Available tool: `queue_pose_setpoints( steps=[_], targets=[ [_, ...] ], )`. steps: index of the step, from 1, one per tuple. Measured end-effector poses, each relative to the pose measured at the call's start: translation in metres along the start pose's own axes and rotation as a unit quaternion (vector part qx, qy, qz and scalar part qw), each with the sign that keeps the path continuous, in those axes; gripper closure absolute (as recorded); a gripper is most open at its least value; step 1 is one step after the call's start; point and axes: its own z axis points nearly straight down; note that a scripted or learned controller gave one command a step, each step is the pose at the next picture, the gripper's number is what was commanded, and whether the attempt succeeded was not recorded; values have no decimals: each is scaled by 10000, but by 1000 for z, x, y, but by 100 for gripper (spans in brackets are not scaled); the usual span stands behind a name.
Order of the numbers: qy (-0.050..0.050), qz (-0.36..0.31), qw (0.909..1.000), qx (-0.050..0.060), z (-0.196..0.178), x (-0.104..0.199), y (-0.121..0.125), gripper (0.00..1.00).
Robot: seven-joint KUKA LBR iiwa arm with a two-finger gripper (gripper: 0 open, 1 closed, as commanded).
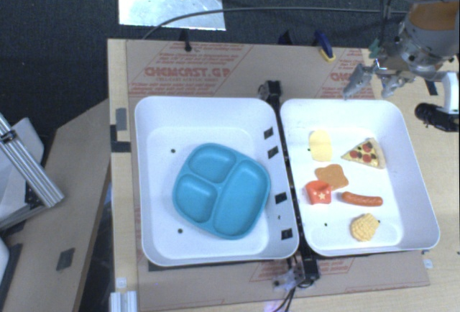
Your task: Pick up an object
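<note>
I see the surface [215,62] carrying two white bins side by side. The left bin [154,152] holds a blue divided plate [221,190], sitting a little toward 5 o'clock of that bin's middle. The right bin [413,181] holds the small toy foods. Largest of them, the pizza slice [365,153] lies at about 1 o'clock of the bin's middle. The sausage [361,198] lies at 4 o'clock, the pale yellow piece [320,146] at 11 o'clock, the brown flat piece [331,176] near the middle, the corn-like yellow piece [364,227] at 5 o'clock, and the red piece [319,193] touching the brown one at its 7 o'clock. My arm's gripper [371,80] hangs above the right bin's far rim, at 12 o'clock. The jaws stand spread apart with nothing between them, well apart from every food item.
</note>
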Motion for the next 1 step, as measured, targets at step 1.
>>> queue_pose_setpoints(
  steps=[1],
  targets=[
    [-8,-10,10000,-57,-8,0,2,0]
  ],
)
